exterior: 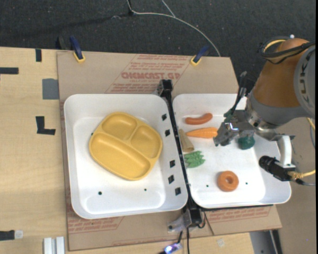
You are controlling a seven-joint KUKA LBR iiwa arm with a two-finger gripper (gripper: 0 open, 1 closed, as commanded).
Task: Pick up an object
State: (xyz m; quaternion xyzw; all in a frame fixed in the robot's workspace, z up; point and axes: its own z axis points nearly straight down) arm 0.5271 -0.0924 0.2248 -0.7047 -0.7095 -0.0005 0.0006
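- The gripper (226, 133) is hovering low in the right bin (265, 194), whether holding anything cannot be told.
- A carrot (201, 134) is lying just beside it, below a sausage (199, 119).
- A doughnut (228, 181) is sitting nearer the front.

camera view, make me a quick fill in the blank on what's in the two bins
1. The yellow divided plate lies in the ____ bin.
2. The donut is ____ in colour.
3. The sausage lies just above the ____ in the picture.
4. The gripper is over the ____ bin.

Missing words: left; orange; carrot; right
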